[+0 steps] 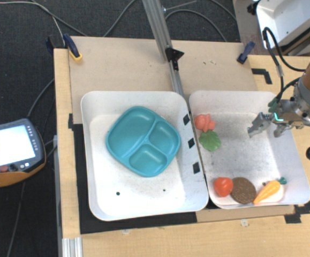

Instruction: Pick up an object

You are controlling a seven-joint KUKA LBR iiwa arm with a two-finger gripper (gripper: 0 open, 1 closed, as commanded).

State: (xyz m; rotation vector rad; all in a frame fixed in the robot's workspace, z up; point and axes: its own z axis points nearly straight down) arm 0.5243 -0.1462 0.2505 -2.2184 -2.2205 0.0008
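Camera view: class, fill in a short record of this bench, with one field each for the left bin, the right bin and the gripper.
left bin: teal divided plate
right bin, far side: pink toy, green toy
right bin, near side: red tomato, brown disc, orange carrot
gripper: above the right bin, holding nothing, apart from the toys

Teal divided plate (143,140) lying in the left white bin (98,197), three compartments, slightly rotated. Right white bin (299,175) butts against the left bin along the middle. Both sit on a tan bench (117,63) with black tape at the edges. Slanted metal pole (157,23) runs down to the gap between the bins. Blue clamps (72,47) at the bench's back corners. Handheld pendant (11,151) with lit screen on dark floor, far left; cables (26,4) trail across the floor, possibly to it.
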